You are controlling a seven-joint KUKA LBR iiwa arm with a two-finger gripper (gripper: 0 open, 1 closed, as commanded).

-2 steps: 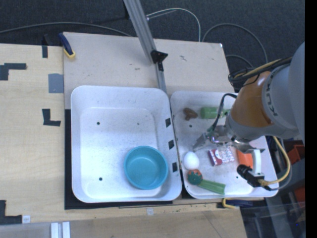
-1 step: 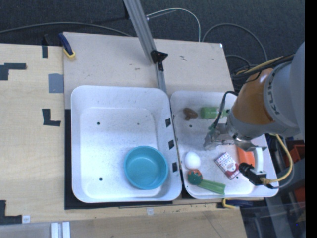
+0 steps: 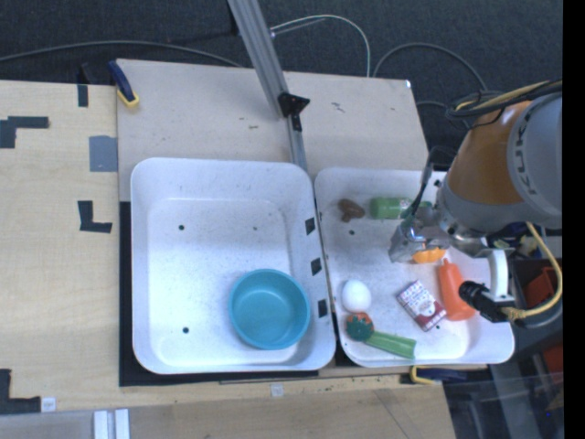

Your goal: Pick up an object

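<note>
Reaching in from the right, arm point(image 3: 498, 167) bent low over right bin point(image 3: 366, 245); fingers' point(image 3: 407, 243) state indiscernible

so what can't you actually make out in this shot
- Gripper, camera view: blurred, and the wrist covers it, so the jaws' state is unreadable.
- Small orange object: partly under the gripper, identity unclear.
- Green item: its right end is hidden by the arm.
- Red packet: label too small to read.

Glossy blue plastic bowl point(image 3: 269, 308), speckled white plastic bins point(image 3: 160, 181), matt wooden bench point(image 3: 46, 245)
</note>
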